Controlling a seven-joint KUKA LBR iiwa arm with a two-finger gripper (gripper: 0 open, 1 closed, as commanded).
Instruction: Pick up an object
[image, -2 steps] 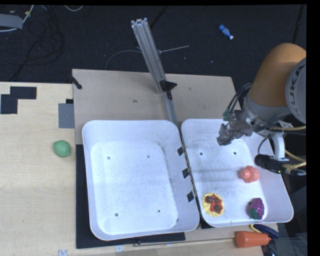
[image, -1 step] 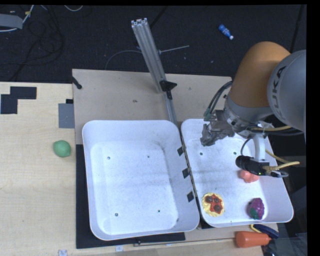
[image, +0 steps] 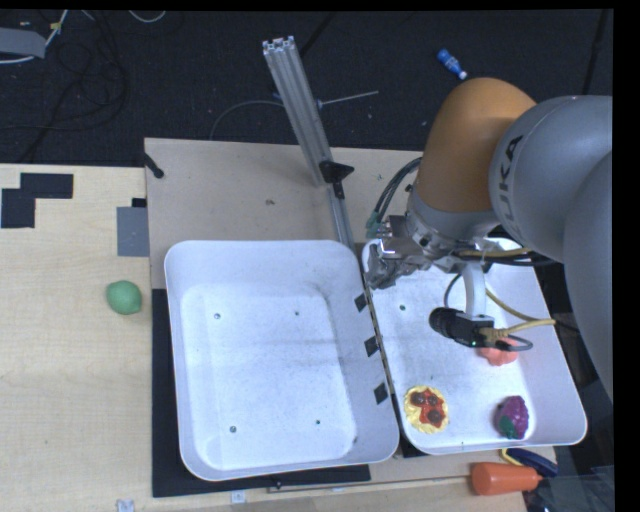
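Starting nearest the camera: a yellow-and-red object (image: 427, 408) and a purple object (image: 512, 416) lie loose at the right bin's (image: 560, 425) 6 o'clock edge, a pink one (image: 497, 350) at about 3 o'clock. Further back, the gripper (image: 380, 264) hangs at 11 o'clock; its grip state cannot be told. Judged: nothing lifted, pick outstanding

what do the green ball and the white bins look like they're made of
Green ball: probably foam or soft rubber, with a matte surface and no glare. Left white bin and right white bin: likely thin moulded plastic, smooth with a slight sheen and rounded corners.
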